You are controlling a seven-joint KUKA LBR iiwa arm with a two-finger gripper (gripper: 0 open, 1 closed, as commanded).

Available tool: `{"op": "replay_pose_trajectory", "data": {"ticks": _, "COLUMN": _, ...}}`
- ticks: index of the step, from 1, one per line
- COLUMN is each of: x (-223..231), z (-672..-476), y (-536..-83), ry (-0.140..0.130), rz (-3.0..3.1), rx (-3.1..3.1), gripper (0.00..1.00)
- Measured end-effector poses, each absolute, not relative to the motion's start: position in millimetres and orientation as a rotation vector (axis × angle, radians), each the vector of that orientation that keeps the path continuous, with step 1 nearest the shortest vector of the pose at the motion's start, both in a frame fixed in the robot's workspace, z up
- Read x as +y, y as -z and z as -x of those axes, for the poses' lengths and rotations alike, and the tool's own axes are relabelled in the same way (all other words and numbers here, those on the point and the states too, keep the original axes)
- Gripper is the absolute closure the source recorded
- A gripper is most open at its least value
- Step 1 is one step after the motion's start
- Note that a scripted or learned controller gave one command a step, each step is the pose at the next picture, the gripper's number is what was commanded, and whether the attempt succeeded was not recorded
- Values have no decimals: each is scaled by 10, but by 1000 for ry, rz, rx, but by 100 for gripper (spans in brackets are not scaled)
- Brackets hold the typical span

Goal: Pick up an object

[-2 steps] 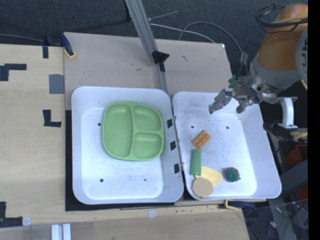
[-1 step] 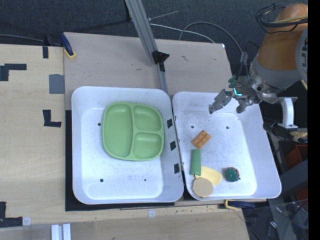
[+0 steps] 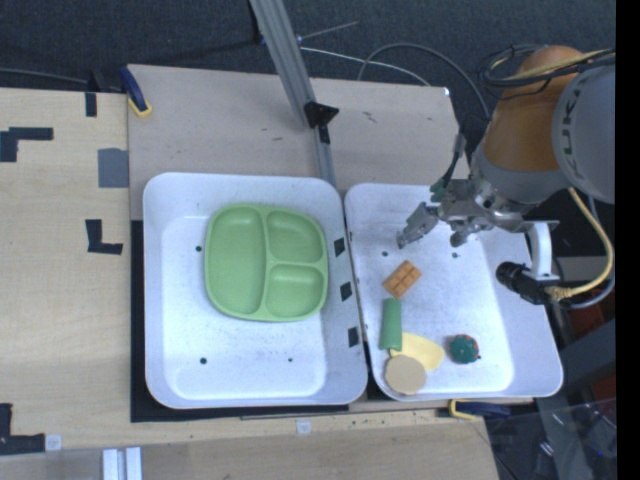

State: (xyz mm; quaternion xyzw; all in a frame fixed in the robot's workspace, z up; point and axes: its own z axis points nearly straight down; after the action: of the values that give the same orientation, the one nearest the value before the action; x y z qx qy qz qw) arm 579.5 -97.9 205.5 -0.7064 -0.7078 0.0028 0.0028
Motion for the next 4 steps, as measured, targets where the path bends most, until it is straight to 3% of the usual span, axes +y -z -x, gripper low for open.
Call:
{"op": "replay_pose_trajectory", "data": {"ticks": 2, "x": -958, "z": -5817, "y": -1136, "ry": -8, "rz": 2215, "rx": -2220, "gripper": 0}}
{"op": "replay_pose_trajectory", "data": {"ticks": 3, "x": -950, "z": -5827, "y": -1263, "ry": -3, "rz": 2215, "rx": -2223, "gripper": 100}}
{"op": "replay_pose_trajectory", "data": {"ticks": 4, "x": -1021, "z": -5894, "y": -1827, "ry": 3, "rz": 2223, "rx": -2224, "gripper": 100}}
